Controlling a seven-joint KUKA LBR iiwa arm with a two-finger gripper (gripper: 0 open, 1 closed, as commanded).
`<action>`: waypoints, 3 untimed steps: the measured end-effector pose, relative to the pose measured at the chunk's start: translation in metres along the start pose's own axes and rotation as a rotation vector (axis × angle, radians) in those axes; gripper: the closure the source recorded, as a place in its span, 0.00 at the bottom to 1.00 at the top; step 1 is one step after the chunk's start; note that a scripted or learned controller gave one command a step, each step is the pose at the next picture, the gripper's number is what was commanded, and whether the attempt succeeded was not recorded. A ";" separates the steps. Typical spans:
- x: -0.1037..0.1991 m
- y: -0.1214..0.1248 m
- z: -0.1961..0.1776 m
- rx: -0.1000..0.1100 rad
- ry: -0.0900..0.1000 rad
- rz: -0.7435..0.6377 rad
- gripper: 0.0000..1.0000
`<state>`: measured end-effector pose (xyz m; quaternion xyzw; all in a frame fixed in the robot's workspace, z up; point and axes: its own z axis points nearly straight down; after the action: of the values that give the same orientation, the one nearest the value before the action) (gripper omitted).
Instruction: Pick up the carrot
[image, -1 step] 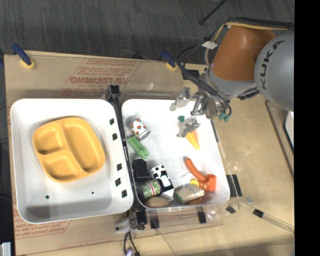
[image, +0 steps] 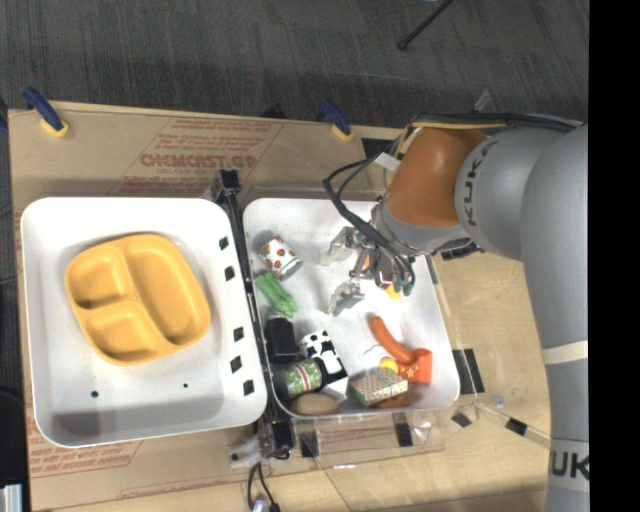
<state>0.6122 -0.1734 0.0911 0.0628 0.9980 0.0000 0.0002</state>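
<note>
Hovering over the right bin (image: 300, 215), the gripper (image: 347, 270) hung with its fingers (image: 343, 297) spread and nothing between them. The carrot (image: 390, 341) lay on the bin floor just beyond and to the near side of the fingers, apart from them, its tip resting against an orange block (image: 419, 366). A green pepper (image: 275, 294) sat on the fingers' far side, toward the yellow tray (image: 135, 296) in the other bin. By my reading, the pickup had not begun: approach, closing and lift all remained.
</note>
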 end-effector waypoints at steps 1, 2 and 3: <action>-0.044 -0.029 -0.004 0.001 -0.005 0.127 0.00; -0.046 -0.027 -0.016 0.002 -0.011 0.118 1.00; 0.038 -0.041 -0.002 0.000 -0.002 0.004 1.00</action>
<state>0.5693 -0.2091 0.0929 0.0650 0.9979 -0.0001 0.0013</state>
